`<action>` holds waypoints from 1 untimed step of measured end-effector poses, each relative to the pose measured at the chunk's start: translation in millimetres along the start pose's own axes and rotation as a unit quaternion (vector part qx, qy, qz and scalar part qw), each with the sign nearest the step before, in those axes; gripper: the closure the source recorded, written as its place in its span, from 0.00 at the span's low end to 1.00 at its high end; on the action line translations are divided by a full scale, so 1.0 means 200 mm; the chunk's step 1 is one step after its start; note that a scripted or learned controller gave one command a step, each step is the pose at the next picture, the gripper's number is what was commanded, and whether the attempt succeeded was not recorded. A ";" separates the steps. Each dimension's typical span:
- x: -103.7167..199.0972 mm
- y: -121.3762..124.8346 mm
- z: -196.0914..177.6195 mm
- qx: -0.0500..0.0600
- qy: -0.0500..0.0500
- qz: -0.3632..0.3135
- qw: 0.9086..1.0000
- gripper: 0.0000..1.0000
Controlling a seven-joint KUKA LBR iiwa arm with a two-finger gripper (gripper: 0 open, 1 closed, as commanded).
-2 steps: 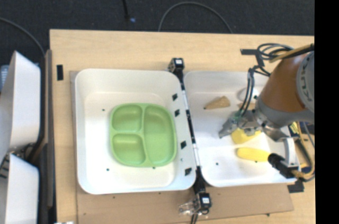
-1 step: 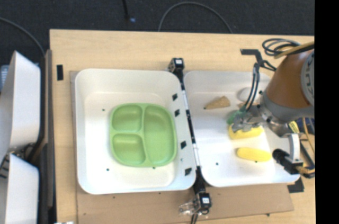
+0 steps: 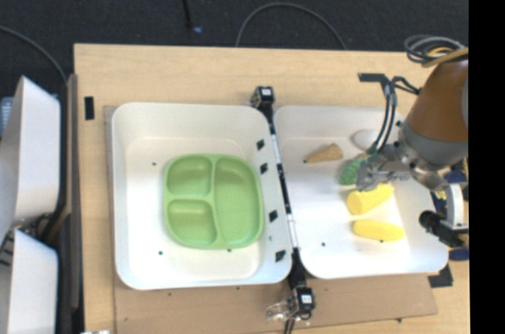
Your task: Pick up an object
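Two shallow white bins sit side by side on the bench. The left bin (image 3: 126,167) carries a green divided tray (image 3: 213,200) near its middle, with bare floor along every wall.

The right bin (image 3: 316,245) holds a tan wedge (image 3: 324,154) toward its far edge, its tip pointing to the divider. A green piece (image 3: 350,171) lies just beside the gripper (image 3: 369,176). Touching or nearly touching the gripper is a yellow block (image 3: 369,200), its long axis slanting up toward the bin's right edge. Nearer the front edge, a second yellow piece (image 3: 379,230) lies roughly parallel to that edge. Open floor runs along the divider side and front-left corner.

Whether the gripper is clenched or released cannot be told.
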State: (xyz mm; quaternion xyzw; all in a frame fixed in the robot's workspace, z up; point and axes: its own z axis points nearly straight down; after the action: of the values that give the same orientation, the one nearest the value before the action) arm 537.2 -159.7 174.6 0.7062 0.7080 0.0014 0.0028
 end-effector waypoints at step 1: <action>0.01 0.05 -0.24 0.000 0.000 0.000 1.000 1.00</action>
State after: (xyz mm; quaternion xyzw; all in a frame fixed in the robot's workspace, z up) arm 547.0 -157.5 223.1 0.7058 0.7084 0.0016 0.0032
